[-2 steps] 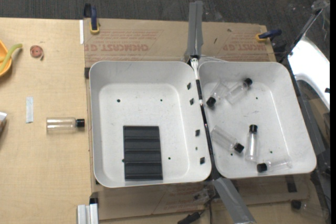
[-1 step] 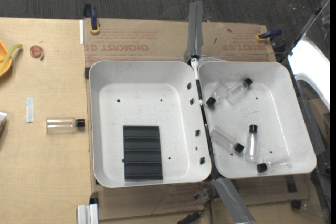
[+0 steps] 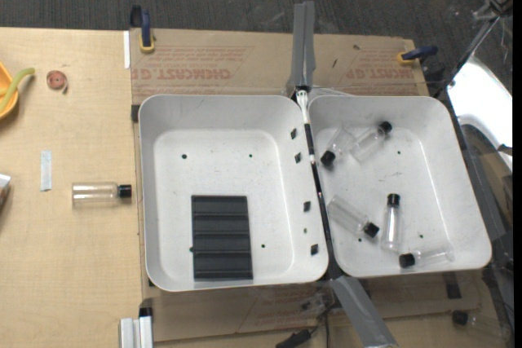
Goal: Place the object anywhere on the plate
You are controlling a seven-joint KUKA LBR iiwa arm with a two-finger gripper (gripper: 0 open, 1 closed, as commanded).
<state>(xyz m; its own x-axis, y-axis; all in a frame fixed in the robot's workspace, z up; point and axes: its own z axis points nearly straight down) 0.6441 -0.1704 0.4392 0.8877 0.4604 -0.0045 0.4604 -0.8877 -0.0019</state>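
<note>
Clear plastic vials (image 3: pixel 392 221), black-capped, lying right of the ribbed black plate (image 3: pixel 220 238): light, stiff, slippery, best gripped mid-barrel; pincer state cannot be told.

Item one: smooth pale grey rounded arm casing (image 3: pixel 483 98), seen at the right edge of the camera view. The shell is glossy and strongly lit, so most of its face reads near white. Its outline is a broad, soft curve with no sharp corners, and a darker grey shaded margin runs along its lower side. Glare washes out the surface detail; seams, fasteners and lettering cannot be made out. Item two: thin dark line (image 3: pixel 471 53) crossing just above the casing; whether it is a cable of the arm cannot be determined.
</note>
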